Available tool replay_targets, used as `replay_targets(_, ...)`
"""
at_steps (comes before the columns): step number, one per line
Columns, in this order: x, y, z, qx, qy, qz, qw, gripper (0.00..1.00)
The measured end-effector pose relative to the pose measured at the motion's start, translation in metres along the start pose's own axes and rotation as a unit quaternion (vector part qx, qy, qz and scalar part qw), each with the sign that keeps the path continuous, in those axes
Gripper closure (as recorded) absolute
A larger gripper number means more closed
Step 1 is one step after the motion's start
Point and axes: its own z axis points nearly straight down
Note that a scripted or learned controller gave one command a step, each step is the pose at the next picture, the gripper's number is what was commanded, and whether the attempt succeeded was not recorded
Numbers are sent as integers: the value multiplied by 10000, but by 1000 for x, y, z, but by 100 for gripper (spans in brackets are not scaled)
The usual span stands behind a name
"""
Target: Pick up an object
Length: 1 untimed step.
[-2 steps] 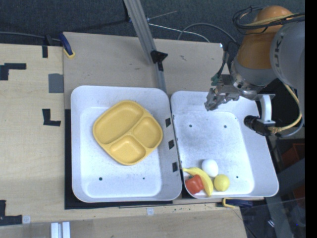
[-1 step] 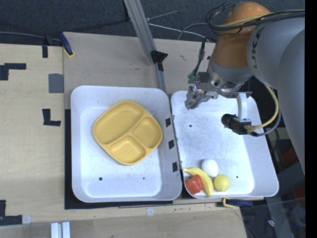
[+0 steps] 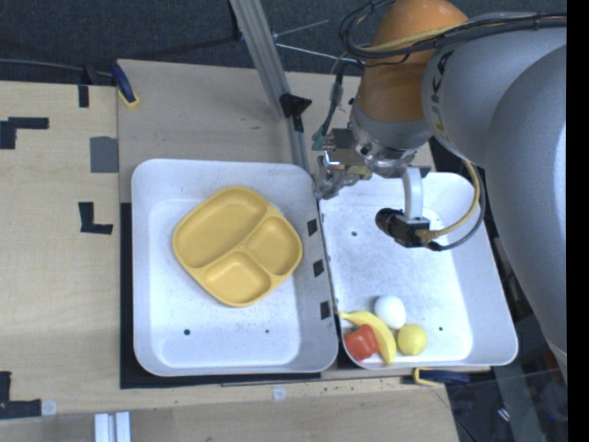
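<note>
Nearest the camera there's a little pile of toy food in the front corner of the right bin (image 3: pixel 479 274): a banana (image 3: pixel 375 328) curled over a red piece (image 3: pixel 362 342), a yellow lemon-looking thing (image 3: pixel 411 340) just right of the banana, and a white egg (image 3: pixel 390 310) right behind it. My guess is they're all light hard plastic, smooth and rounded, so they'd squirt out of a sloppy pinch; the banana across its middle looks like the safest hold. Left of the banana, in the other bin (image 3: pixel 147 247), sits a yellow divided plate (image 3: pixel 237 245). Further back from the banana, the gripper (image 3: pixel 329 184) hangs over the right bin's far left corner, well apart from the pile, touching none of it; honestly can't tell how wide it's set.
</note>
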Motion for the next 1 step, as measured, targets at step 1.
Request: replay_targets(1,58,0,14,15,-5,5,10000,100)
